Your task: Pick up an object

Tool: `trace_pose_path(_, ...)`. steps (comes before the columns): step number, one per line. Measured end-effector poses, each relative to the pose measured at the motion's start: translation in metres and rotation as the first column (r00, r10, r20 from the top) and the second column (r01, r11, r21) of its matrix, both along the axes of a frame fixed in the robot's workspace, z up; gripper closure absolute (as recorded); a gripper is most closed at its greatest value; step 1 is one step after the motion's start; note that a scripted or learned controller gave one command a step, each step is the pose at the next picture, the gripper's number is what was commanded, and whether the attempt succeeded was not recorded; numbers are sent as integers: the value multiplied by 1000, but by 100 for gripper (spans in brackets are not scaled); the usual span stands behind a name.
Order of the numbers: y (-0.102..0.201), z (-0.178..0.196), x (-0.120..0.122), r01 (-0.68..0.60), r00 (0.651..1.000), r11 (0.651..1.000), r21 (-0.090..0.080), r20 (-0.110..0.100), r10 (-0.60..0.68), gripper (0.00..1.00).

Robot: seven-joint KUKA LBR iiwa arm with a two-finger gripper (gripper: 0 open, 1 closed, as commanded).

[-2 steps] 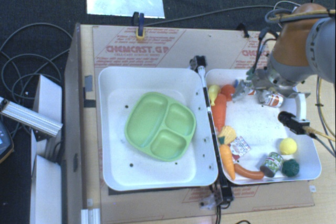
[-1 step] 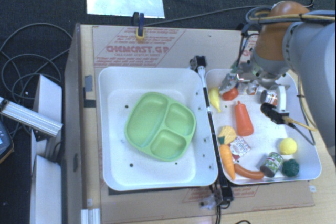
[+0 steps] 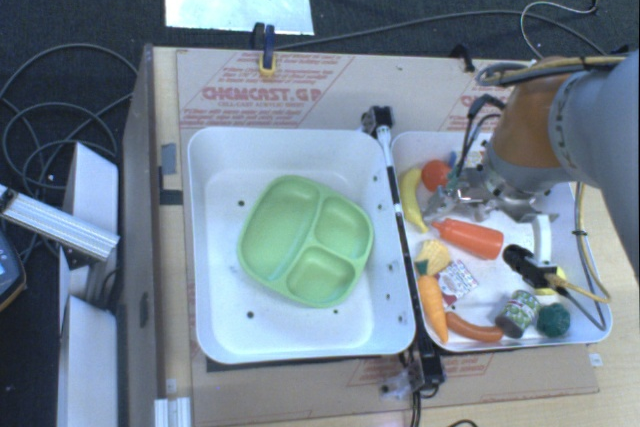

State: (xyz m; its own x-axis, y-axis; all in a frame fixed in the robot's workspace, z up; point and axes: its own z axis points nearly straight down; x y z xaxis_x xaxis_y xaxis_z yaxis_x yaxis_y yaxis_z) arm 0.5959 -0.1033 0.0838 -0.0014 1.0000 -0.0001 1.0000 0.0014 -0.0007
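My gripper (image 3: pixel 453 199) is low in the right bin (image 3: pixel 590 340), at its far left part. It hangs just right of a yellow banana (image 3: pixel 409 196), right below a red tomato (image 3: pixel 434 174), and just above an orange bottle-shaped toy (image 3: pixel 469 235). No object shows between its tips. The grey arm with its orange band (image 3: pixel 525 123) covers the far right part of this bin.
Nearer in the right bin lie a corn cob (image 3: pixel 432 256), a carrot (image 3: pixel 431 303), a spotted white card (image 3: pixel 458 278), a sausage (image 3: pixel 472 326), a small can (image 3: pixel 518 311) and a green ball (image 3: pixel 553 318). The left bin (image 3: pixel 215 215) holds a green divided plate (image 3: pixel 306 240).
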Motion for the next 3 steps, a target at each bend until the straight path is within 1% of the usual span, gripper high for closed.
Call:
trace_pose_path(1,-23,1,56,-2,1000,1000,-1,4,2,0)
trace_pose_path(2,1,1,58,-3,1000,1000,0,3,3,0)
trace_pose_path(3,0,12,59,-6,1000,1000,-1,5,6,100)
